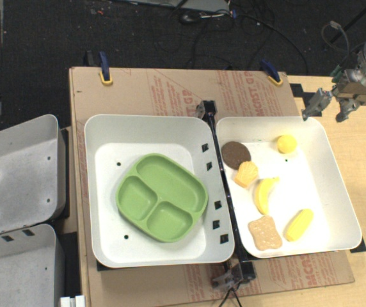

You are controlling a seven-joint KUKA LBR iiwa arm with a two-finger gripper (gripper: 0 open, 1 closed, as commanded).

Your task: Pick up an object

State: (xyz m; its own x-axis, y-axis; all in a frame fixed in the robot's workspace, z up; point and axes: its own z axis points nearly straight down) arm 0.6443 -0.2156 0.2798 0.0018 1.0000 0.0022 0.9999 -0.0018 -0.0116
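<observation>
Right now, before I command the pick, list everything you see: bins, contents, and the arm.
Bins: 2, white, side by side; left bin, right bin.
Tray: 1, green, three compartments, in left bin.
Disc: 1, brown, right bin, top left.
Ball: 1, yellow, right bin, top.
Lump: 1, orange-yellow, just below disc.
Banana: 1, yellow, right bin, centre.
Toast: 1, tan, right bin, bottom.
Lemon: 1, yellow, beside toast.
Gripper: 1, grey, open, above right bin's top right corner.

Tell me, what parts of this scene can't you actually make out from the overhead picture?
- Grey arm with its tool: the right edge cuts off everything above the wrist.
- Flat white metal trays on the left: cut by the left and bottom edges.
- Red print on the brown cardboard sheet: too small to read.
</observation>
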